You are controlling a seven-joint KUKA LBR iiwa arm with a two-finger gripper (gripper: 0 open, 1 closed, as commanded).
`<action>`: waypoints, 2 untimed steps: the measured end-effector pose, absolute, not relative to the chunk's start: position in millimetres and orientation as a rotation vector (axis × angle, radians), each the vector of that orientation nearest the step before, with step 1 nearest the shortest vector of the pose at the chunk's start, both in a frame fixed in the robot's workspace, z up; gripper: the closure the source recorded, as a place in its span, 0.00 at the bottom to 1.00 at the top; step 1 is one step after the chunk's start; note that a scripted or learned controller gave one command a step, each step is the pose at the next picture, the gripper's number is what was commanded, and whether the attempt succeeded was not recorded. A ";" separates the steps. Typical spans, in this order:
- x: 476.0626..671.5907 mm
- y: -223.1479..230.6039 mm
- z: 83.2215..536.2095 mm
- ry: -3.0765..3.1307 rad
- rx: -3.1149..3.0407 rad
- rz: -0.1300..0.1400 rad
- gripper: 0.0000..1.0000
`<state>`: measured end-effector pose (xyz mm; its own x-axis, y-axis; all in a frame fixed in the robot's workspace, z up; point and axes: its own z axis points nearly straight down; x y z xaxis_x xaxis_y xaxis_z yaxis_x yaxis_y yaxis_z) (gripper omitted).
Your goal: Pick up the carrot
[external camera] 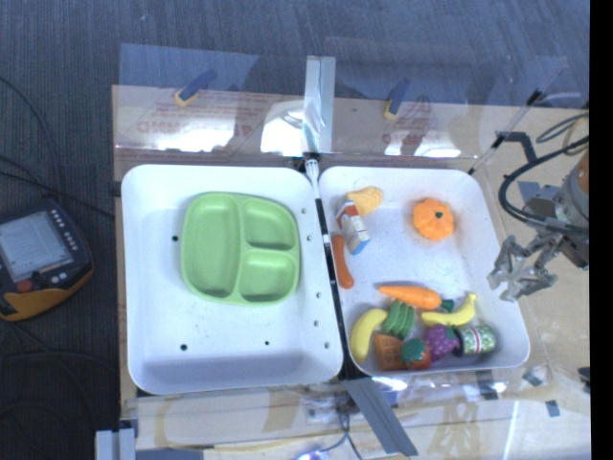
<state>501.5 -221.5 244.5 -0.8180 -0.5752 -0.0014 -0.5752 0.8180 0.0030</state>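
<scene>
The carrot (409, 295) is orange with a green tuft at its right end. It lies flat in the right bin (484, 220), just above a pile of toy food at the bin's front. My gripper (522, 268) hangs over the bin's right rim, to the right of the carrot and a little higher in the view, well apart from it. Its fingers are spread open and nothing is between them.
Close around the carrot are a banana (456, 312), a lemon (367, 332), a green pepper (400, 319), grapes (439, 343), a strawberry (416, 353) and a can (477, 338). A pumpkin (433, 219), a small carton (354, 231) and a sausage (342, 262) lie farther back. A green divided plate (240, 247) sits in the left bin (153, 286).
</scene>
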 end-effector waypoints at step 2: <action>503.0 -220.7 229.6 2.894 -1.219 0.001 1.00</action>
